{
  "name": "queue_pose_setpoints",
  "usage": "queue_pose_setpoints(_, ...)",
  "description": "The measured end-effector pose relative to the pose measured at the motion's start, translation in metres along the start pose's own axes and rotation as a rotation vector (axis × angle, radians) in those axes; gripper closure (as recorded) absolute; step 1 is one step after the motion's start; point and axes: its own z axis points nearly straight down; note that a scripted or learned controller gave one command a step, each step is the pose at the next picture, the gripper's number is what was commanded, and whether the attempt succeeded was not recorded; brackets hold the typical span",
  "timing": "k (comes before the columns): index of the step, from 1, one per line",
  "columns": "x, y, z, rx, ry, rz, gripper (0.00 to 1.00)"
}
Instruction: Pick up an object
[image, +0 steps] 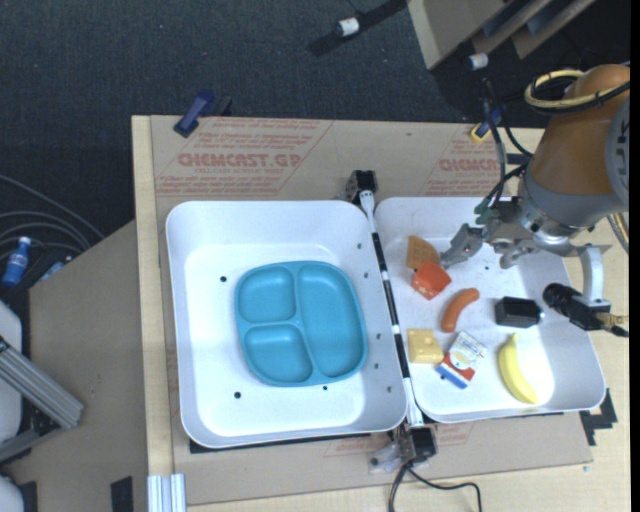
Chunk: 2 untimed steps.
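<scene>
Over the right bin (590, 385) hangs the gripper (487, 247), reaching in from the right; its two fingers (462, 243) are spread apart and pinch nothing, so no object is picked yet. Below them the small things lie loose on the bin floor, each apart enough for fingers to go around it: a brown piece (421, 250) with a red block (431, 281) touching its lower side, a sausage (459, 307) just beside that, a black block (518, 312) to the right, a yellow cube (425, 347), a small white packet (462, 357) and a banana (516, 369) near the front rim. I judge the brown piece or the red block is the nearest target, because the fingers stand just right of them. The left bin (190, 300) holds a blue tray (299, 322) with compartments, well apart from the arm. Both bins rest on the table (250, 160)
</scene>
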Motion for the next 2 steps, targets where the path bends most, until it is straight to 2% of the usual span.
queue_pose_setpoints(1, -0.026, 0.014, 0.091, -0.006, -0.001, 0.0, 0.0)
queue_pose_setpoints(2, 0.016, 0.042, 0.095, -0.019, -0.002, 0.0, 0.0)
